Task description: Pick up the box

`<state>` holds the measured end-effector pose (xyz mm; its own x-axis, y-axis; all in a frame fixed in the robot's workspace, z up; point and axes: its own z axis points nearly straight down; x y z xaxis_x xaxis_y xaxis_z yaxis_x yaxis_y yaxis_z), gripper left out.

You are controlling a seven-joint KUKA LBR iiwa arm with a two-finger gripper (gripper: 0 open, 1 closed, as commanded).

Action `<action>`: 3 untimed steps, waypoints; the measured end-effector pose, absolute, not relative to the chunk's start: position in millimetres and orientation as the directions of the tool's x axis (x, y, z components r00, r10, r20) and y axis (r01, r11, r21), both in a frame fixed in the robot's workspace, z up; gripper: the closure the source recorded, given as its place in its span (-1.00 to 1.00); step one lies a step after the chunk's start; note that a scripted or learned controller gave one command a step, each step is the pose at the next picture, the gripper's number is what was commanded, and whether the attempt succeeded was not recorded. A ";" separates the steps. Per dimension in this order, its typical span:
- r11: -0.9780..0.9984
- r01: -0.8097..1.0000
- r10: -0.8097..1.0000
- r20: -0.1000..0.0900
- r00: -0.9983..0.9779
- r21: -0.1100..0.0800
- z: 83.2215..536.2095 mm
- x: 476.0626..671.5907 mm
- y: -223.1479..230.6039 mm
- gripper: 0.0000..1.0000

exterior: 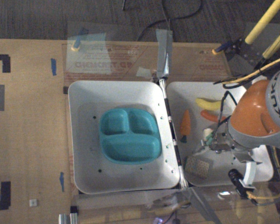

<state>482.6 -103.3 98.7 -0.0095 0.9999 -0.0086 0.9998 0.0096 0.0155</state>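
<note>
The box (197,166) is a small grey-brown speckled block lying flat near the front left corner of the right bin (177,94). My gripper (214,144) hangs under the orange wrist band, low in that bin, just up and right of the box. The arm's body covers much of the bin's right half and hides what lies beneath it. Nothing can be made out between the gripper and the box.
In the right bin lie an orange carrot (185,123), a yellow banana (209,104), a red-orange item (211,116) and a small pale object (207,134). The left bin (84,125) holds a teal divided tray (129,135). Cables and yellow rods stand at the back right.
</note>
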 end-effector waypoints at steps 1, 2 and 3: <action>-0.088 0.996 0.996 -0.002 0.088 0.008 88.1 559.0 -145.1 -1.00; -0.086 0.996 0.996 -0.007 0.087 0.012 99.4 560.2 -145.8 1.00; 0.002 1.000 1.000 0.000 -0.002 0.001 184.6 520.6 -85.9 1.00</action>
<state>520.6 -85.9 184.6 -0.0016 1.0000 -0.0001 1.0000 0.0016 0.0009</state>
